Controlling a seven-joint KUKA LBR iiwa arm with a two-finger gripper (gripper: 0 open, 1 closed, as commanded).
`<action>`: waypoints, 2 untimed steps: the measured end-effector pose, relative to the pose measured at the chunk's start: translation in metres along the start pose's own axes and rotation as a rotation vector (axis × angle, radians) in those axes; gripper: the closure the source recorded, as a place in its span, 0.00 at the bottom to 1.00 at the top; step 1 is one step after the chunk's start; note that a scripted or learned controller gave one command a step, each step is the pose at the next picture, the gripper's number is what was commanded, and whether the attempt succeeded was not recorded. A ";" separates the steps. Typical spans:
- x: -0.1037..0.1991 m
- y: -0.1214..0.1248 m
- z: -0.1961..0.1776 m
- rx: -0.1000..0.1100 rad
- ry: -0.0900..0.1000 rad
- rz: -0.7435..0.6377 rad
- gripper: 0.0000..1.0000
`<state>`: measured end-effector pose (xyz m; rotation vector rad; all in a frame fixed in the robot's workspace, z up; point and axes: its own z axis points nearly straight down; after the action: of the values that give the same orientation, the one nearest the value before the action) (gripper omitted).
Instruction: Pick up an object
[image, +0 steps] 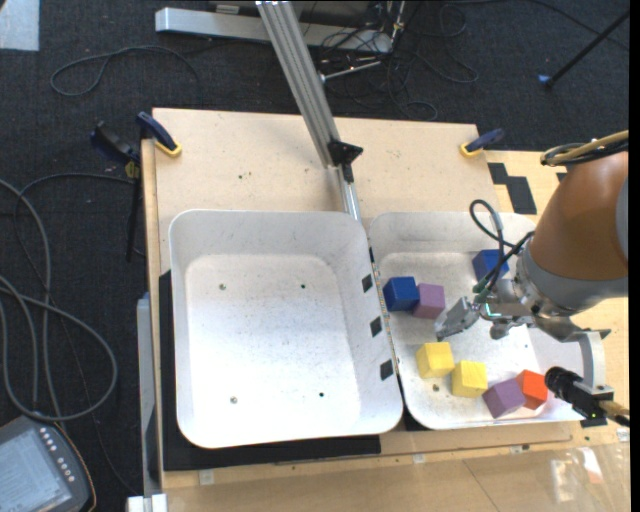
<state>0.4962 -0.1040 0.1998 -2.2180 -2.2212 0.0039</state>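
- We see the claw (462, 318) low over the right bin (440, 228), reaching in from the right; fingers spread, nothing between them.
- Purple cube (431, 298) sits just up-left of the claw tip, close to it; we can't tell if they touch.
- Blue cube (401, 293) is further left, touching the purple cube's side.
- Yellow cube (435, 358) lies just below the claw; a second yellow cube (469, 378) sits next to it, below-right of the claw.
- Second purple cube (504, 396) and orange cube (534, 387) sit together further down-right, near the bin's front edge.
- Another blue cube (488, 262) is up-right of the claw, partly hidden behind the arm's cables.
- Left bin (190, 300) is well to the claw's left on the same surface (250, 160).
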 end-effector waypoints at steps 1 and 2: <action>0.000 0.001 -0.002 -0.003 0.000 0.002 0.00; 0.001 -0.005 0.043 0.002 0.001 0.003 0.00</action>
<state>0.4912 -0.1031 0.1569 -2.2202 -2.2164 0.0046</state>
